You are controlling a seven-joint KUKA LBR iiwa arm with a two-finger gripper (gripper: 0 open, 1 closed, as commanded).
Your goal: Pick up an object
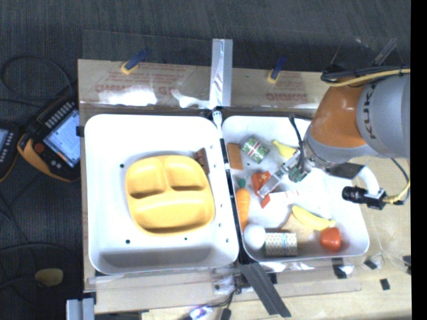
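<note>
The right bin (357, 209) holds several small items. Among them are a green can (255, 149), a red-and-white packet (263, 181), an orange carrot (242, 206), a white egg (254, 235), a silver tin (281, 243), a yellow banana (311, 218) and a red tomato (330, 239). My gripper (295, 170) hangs low over the middle of this bin, just right of the red-and-white packet and above the banana. The grey arm with its orange band (337, 122) covers the bin's back right corner.
In the left bin (100, 179) lies a yellow divided tray (170, 192), with a small brown piece (201, 159) at its back right corner. A brown-orange box (234, 157) leans by the divider between the bins. A handheld pendant (57, 139) lies left of the bench.
</note>
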